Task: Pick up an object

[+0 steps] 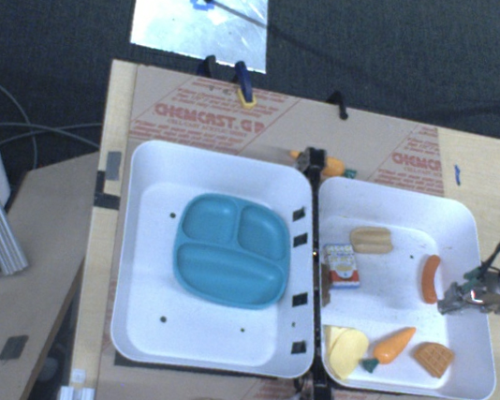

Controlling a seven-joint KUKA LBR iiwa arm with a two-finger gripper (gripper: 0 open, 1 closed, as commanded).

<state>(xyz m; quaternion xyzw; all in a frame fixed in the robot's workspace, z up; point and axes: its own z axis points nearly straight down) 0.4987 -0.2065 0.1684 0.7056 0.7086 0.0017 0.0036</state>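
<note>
Sausage [431,278] lies in the right bin [481,309], just beside the gripper [457,300], whose opening I cannot tell. Approach step; next, descend over it and close.

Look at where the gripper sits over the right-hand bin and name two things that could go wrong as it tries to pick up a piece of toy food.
1. The gripper sits near the right bin's wall, beside the red sausage; closing there, it may nudge the sausage aside rather than catch it.
2. The carrot, waffle and yellow piece lie close together, so a descent there might hit two at once.
</note>
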